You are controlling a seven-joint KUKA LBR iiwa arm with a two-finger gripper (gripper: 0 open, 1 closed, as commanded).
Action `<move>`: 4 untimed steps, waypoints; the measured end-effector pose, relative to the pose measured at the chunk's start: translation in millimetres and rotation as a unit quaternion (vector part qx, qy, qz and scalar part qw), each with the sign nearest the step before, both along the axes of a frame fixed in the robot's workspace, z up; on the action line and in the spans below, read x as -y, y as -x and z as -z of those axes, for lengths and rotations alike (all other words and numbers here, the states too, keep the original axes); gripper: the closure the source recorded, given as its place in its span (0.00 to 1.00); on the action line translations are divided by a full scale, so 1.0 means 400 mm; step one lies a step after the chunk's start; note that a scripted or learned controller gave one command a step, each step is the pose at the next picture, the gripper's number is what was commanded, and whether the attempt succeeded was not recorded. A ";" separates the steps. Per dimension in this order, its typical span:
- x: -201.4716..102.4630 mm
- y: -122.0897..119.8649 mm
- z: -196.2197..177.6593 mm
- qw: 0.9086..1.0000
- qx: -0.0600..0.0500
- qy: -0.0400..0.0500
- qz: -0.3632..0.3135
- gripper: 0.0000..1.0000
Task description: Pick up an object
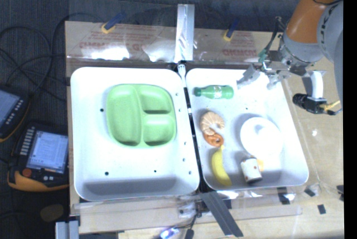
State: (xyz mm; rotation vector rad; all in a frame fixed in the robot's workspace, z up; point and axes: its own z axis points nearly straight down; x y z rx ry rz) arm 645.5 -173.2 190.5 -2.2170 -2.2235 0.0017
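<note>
While the gripper hangs over the far right corner of the right bin, its two pale fingers stand apart with nothing between them — a stance that suits a descent not yet made. The candidates all lie in that bin: a green bottle on its side nearest the fingers, a shrimp toy, a banana, a white plate and a small cup. In the left bin sits a green divided tray — well apart from the arm.
</note>
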 end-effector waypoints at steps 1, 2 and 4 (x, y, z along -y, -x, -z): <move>-0.002 -0.001 -0.022 1.000 -0.001 0.000 -0.001 1.00; -0.002 -0.001 -0.022 1.000 -0.001 0.001 -0.001 0.00; -0.191 0.304 0.250 1.000 0.008 0.001 -0.029 0.00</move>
